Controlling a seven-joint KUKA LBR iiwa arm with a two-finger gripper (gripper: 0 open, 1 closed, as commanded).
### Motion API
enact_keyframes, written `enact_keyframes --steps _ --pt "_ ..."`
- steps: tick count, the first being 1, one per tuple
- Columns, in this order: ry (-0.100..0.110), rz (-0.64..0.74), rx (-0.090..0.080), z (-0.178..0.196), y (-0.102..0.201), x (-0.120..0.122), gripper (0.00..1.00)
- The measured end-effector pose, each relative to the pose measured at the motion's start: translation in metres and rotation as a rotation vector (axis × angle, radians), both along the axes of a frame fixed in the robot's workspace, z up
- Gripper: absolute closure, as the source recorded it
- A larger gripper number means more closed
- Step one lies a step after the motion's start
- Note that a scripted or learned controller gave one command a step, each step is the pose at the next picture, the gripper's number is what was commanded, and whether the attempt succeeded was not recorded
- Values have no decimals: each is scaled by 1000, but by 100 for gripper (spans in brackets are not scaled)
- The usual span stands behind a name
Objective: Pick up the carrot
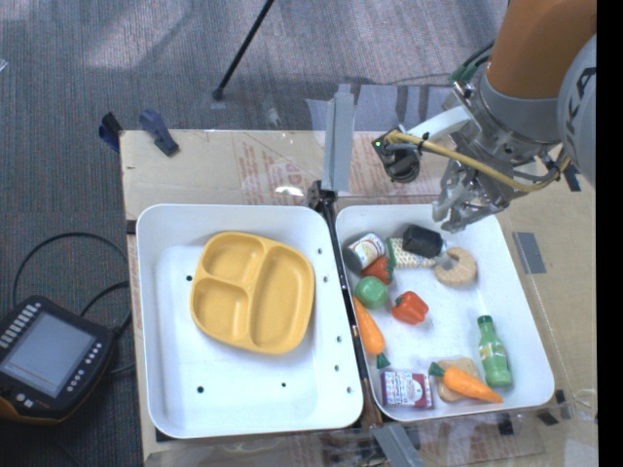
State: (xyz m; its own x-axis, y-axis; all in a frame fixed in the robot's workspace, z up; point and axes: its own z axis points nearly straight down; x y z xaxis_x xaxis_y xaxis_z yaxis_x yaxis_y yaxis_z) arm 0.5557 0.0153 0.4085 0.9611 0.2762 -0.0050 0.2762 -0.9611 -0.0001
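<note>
One grey arm [545,56] with an orange band is seen reaching in from the right above one cardboard-covered counter [243,163]. Two shallow white bins are counted side by side: the left bin [165,377] and the right bin [521,305]. One yellow plate [255,292] with three compartments is laid in the left bin. In the right bin two carrots are counted: one carrot [369,328] is laid along the left wall, just beside the divider between the bins, and a second carrot [468,382] is laid at the near right, across a round biscuit-like piece [450,389]. One green bottle [493,352] is seen just right of that second carrot, and one small red-and-white carton [406,389] just left of it. One red pepper [410,307] and one green pepper [371,292] are seen near the middle, with one tin can [366,251] tipped on its side behind them, one dark block [422,240] and one round bagel-like ring [456,268] at the far side. The jaws [459,212] are held above the far edge of the right bin, near the dark block and well apart from both carrots; nothing is seen between them, and whether they are apart or together cannot be told.
</note>
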Motion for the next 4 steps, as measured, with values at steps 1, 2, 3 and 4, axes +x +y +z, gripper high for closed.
enact_keyframes --steps 1,2,3,4 --pt "13 -67 -3 -174 54 -59 100" --pt "12 -9 -2 -284 127 -45 100" --pt "0 -84 0 -222 85 -38 100" --pt "-5 -33 0 -80 29 55 100"
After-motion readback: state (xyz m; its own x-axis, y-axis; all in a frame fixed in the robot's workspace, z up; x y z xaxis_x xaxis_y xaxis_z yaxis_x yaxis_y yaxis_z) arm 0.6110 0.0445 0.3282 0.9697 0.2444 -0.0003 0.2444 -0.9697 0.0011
